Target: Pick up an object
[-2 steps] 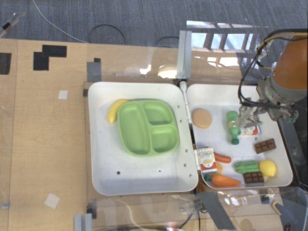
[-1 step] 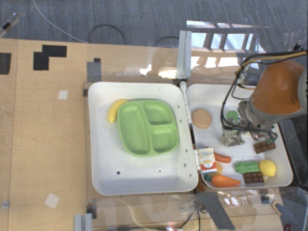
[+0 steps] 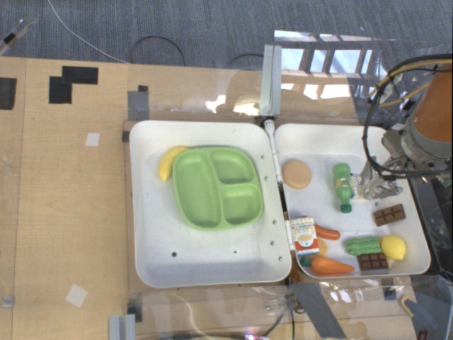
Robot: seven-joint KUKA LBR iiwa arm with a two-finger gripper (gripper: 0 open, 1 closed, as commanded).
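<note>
We see the gripper (image 3: 374,188) low in the right bin (image 3: 354,142), just beside the green bottle (image 3: 342,185). We cannot tell its opening, so we centre squarely over the bottle before closing.

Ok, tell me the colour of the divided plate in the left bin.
Light green; the divided plate shows plainly in the camera view.

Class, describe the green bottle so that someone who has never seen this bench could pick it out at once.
Find the right bin of the two white bins, then look at its upper middle, just right of the round tan cookie. The green bottle lies there lengthwise, with the gripper close on its right. Unlike the green pickle lower down, it is smooth, with a pale label.
</note>
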